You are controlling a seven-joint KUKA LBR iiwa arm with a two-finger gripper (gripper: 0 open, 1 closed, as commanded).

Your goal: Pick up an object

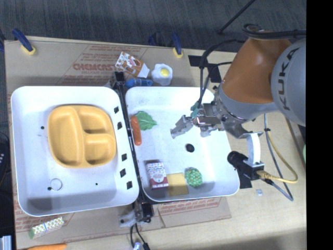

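Over the right-hand shallow white plastic bin (218,184), the grey two-finger gripper (183,127) hangs above the bare middle of the floor, with nothing between its fingers that I can see; whether they are spread or closed I cannot tell from this angle. Nothing has been picked yet, so I would judge this the approach step, with the arm choosing a target. Closest, just below and to the gripper's right in the view, lies a small dark round disc (190,148). Off to its left sit a green leaf-shaped toy (145,120) and, touching it, an orange carrot-like stick (136,130) along the bin wall. Further below, near the bottom edge, are a small red printed box (155,173), a yellow block (177,183) and a green knobbly ball (193,176) in a row. The next move calls for settling over one of these, then descending straight so the fingers straddle it.
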